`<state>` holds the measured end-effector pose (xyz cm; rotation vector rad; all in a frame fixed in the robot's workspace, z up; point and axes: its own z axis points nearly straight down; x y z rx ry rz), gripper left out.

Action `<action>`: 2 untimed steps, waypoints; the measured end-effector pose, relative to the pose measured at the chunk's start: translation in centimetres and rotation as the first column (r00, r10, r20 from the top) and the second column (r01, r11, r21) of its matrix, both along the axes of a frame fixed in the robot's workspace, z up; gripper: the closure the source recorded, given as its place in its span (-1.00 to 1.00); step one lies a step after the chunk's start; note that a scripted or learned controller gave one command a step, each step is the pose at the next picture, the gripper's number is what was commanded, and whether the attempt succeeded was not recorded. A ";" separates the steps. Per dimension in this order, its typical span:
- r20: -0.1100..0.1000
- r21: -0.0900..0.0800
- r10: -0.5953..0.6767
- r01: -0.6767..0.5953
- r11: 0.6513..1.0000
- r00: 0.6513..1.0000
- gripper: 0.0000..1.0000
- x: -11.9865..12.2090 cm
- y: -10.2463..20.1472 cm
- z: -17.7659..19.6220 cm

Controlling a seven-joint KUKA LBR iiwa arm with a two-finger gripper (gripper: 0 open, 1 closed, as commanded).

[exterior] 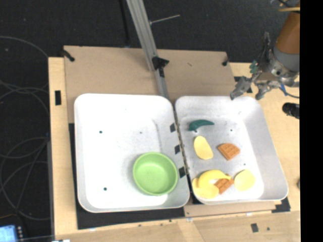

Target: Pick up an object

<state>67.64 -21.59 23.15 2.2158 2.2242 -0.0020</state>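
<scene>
The grey two-finger gripper [250,89] is hovering with fingers spread and nothing between them, over the far right rim of the right shallow white bin [262,120], which is sitting on a tan bench [202,59] against a black floor. Inside are lying a teal curved piece [201,125], a yellow oval slice [203,147], an orange waffle square [228,150], a yellow lump [209,183] partly hidden under a second orange piece [223,185], and a yellow round piece [245,180], leaving open room along the far wall. A round green plastic bowl [155,173] is resting in the left white bin [101,115], and the arm is being cut off at the right.

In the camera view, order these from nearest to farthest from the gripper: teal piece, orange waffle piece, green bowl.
Measured from the gripper:
1. Teal piece, upper part of the right bin.
2. Orange waffle piece, middle of the right bin.
3. Green bowl, left bin, lower right corner.
</scene>
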 end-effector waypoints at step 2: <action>-0.004 -0.001 -0.004 0.004 1.000 1.000 -1.00 0.3 -1.1 -5.6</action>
